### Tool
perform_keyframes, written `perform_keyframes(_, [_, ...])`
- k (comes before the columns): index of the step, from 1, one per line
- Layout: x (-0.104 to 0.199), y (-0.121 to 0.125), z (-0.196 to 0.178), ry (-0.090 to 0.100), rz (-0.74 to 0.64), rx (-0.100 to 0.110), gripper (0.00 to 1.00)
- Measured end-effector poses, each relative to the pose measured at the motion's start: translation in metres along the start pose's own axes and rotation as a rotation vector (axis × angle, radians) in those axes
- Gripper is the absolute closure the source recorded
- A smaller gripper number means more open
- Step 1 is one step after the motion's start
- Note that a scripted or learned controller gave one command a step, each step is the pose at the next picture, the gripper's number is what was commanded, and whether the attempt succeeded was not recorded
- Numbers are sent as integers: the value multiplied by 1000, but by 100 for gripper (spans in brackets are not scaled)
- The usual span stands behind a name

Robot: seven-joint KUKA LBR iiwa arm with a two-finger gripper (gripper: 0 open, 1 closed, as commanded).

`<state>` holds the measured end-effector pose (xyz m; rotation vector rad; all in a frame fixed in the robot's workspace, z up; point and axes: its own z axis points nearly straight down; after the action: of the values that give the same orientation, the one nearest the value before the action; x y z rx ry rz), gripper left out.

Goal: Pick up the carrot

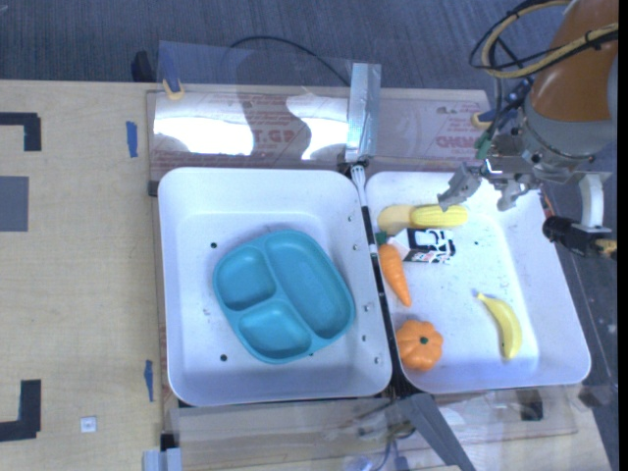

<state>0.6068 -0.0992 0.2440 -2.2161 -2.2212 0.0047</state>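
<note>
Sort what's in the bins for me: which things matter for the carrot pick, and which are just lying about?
For the job: carrot; gripper, above the right bin's far end.

Lying about: corn cob, black-and-white item, pumpkin, banana, blue divided plate in the left bin.

Orange-banded grey arm (pixel 579 77) looped with yellow and black cables, ending in a silver-grey two-finger gripper (pixel 483 197)

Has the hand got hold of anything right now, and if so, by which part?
Nothing is held. The hand hangs open above the right bin's back edge, apart from the carrot lying by the divider.
</note>
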Motion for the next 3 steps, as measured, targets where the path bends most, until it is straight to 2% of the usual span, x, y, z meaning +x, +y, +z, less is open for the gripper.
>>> perform_keyframes(1, [102,-24,64,2,-120,4,0])
perform_keyframes(2, [97,-22,52,-1,-112,-3,100])
perform_keyframes(3, [65,20,7,-2,64,-8,100])
